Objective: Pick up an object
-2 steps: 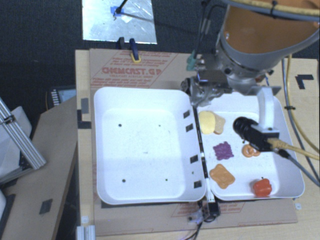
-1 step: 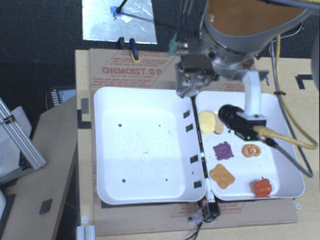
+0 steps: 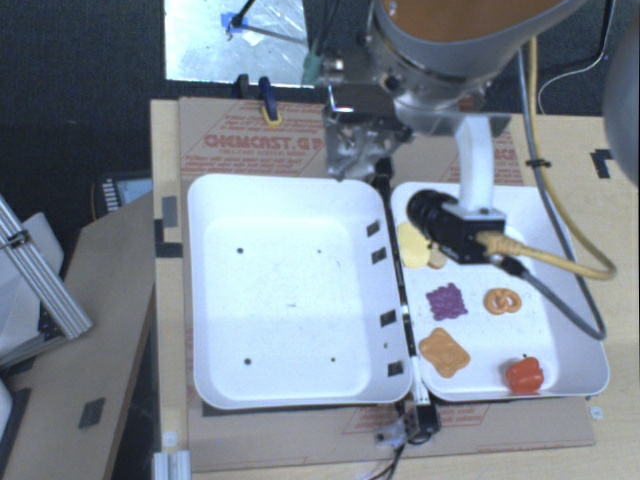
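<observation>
Several small things lie in the right bin [image 3: 572, 320]: a pale yellow piece [image 3: 411, 244] at its left wall, a purple piece [image 3: 446, 301], an orange pretzel shape [image 3: 502, 301], a flat orange piece [image 3: 443, 353] and a red pepper-like piece [image 3: 524, 373] near the front. My gripper [image 3: 357, 158] hangs above the back rim between the two bins, up and left of the yellow piece. It touches none of the pieces. The yellow piece is partly hidden by the robot's own parts.
The left bin [image 3: 290, 298] is a bare white tray with a few dark specks. The bins share a middle wall with black clips [image 3: 390, 318]. Both stand on a cardboard sheet [image 3: 250, 140] that has a blue and yellow clamp [image 3: 268, 100] at its back.
</observation>
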Robot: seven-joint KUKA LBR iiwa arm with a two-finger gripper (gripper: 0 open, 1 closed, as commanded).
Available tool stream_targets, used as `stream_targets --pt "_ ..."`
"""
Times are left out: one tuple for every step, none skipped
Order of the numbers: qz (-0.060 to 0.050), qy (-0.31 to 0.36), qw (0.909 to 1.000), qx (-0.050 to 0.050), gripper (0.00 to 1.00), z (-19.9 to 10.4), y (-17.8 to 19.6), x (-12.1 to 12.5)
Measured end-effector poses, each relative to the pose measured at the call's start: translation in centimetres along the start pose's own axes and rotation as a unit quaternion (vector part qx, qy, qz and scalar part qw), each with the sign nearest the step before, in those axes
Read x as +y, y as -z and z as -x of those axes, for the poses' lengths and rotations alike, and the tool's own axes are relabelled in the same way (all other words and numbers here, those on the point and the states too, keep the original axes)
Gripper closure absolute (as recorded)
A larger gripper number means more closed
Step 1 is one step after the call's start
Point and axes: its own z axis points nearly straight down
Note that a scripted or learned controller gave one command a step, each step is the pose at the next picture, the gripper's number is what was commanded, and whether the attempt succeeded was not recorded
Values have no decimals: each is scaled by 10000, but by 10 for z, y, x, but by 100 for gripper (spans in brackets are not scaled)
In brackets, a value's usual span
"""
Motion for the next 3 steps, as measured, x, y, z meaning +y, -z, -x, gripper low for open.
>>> stream_targets --pt "-14 -4 10000 -6 100 -20 -2 1" --pt "-2 8 10000 -1 100 -19 10 1" --pt "6 31 10000 8 100 -19 21 1"
